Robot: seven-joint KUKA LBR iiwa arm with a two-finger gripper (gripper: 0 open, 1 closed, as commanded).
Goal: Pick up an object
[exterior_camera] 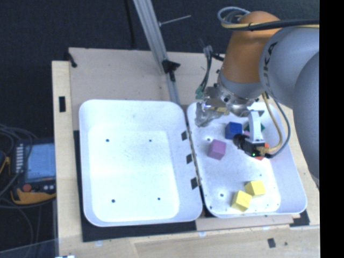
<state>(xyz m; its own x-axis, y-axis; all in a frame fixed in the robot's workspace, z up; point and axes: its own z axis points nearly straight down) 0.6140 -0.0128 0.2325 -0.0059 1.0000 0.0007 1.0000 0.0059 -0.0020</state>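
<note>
While the two-finger gripper [203, 114] hangs at about 11 o'clock in the right white bin [293, 190], can't tell its grip, nothing's lifted yet, with the small purple block [217, 149] lying just at its 5 o'clock.
</note>
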